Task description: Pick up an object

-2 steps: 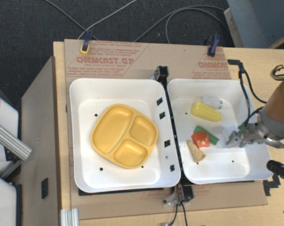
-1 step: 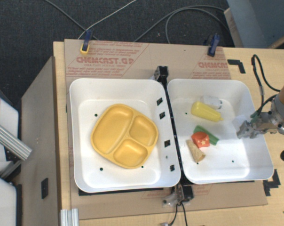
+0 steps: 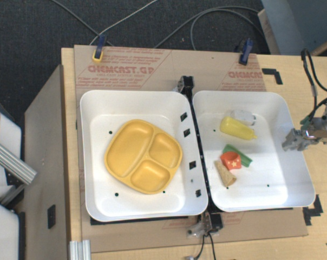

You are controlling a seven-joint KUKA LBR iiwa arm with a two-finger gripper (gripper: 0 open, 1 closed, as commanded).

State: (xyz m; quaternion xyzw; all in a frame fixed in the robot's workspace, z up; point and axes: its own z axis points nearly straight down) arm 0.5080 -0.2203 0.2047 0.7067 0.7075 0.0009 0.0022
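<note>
On the table's left half, the left bin (image 3: 93, 145) holds a yellow divided plate (image 3: 144, 156), lying flat near the bin's middle and turned a little askew to its walls. Nothing else lies with it.

Across the divider, the right bin (image 3: 277, 194) carries the small things. A yellow corn-shaped toy (image 3: 237, 128) lies toward the far side, with a pale, clear-looking item (image 3: 243, 116) just beyond it, too faint to name. Toward the near side sit a red block (image 3: 231, 160), a green piece (image 3: 240, 156) touching it, and a tan wedge (image 3: 226, 174) just beside both, close to the divider.

At the table's right edge, the gripper (image 3: 296, 140) hangs over the right bin's outer wall, well apart from every object. Whether the jaws are open or closed, I cannot tell; nothing is seen between them.

The likely risks: the red, green and tan pieces crowd together, so a descent there may catch two at once or shove one aside. The corn toy looks rounded and may roll or squirt out of a pinch. The wedge near the divider leaves little room for a finger.
</note>
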